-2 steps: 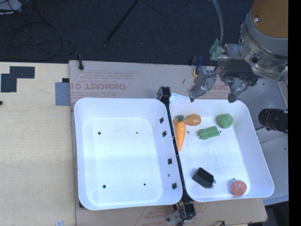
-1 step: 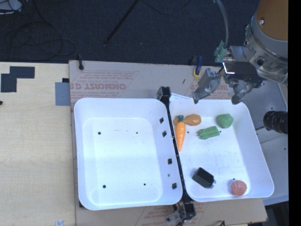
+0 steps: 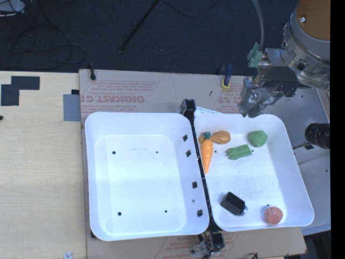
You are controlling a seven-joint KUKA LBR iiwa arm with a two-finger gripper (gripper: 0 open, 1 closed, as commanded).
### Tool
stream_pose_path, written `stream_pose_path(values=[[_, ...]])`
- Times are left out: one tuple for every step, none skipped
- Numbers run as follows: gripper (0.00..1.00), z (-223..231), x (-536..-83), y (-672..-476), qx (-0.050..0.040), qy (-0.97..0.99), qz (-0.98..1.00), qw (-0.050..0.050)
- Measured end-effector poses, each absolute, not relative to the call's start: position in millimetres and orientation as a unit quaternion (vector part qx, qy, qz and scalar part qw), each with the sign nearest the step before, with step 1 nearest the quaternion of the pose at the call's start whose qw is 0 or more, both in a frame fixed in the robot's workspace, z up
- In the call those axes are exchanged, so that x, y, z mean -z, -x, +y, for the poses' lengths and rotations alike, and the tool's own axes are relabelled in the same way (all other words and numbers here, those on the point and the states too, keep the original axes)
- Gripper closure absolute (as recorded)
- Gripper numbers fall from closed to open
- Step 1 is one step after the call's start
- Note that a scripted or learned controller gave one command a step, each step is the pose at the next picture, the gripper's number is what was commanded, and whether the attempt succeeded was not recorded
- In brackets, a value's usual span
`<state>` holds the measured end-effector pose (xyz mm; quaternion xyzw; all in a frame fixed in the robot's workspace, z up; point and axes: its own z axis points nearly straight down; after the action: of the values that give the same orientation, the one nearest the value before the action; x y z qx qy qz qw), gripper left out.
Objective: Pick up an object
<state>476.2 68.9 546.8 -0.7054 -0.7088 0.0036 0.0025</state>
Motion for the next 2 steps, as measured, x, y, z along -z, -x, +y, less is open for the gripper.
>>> stream_pose_path(values=[[1.00,144,-536,-504.9,-0.0014,0.705,-0.709,0.001],[1.00,242,-464,-486.8,-0.0049,0.704,-0.710,0.003]])
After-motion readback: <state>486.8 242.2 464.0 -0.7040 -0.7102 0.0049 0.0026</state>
